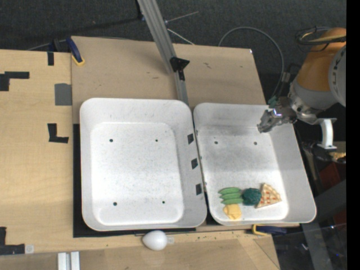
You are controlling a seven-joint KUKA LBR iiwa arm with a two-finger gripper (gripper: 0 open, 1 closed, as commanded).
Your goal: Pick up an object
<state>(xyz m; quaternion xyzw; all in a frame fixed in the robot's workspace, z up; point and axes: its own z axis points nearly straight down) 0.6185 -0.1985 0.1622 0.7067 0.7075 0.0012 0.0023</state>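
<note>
Gripper (269,121) poised over the far right corner of the right bin (292,151), its fingers too small and dark here to say whether spread or closed, with nothing visibly between them. From the fingers, the task's candidates lie toward the camera and a little leftward, well apart from the tool, clustered against the bin's near wall: a pizza slice (269,196) nearest in line below the fingers, a dark green piece (251,196) touching it on the left, then a light green pod-like item (229,193) whose long axis runs roughly across the bin, and a yellow piece (232,210) just beneath that. Bare speckled floor separates fingers from cluster (so the approach path looks unobstructed). Crowding among the four toys probably leaves little finger room. Farther out, the left bin (135,162) adjoins, and a white egg-shaped object (154,240) rests on the bench outside it.
</note>
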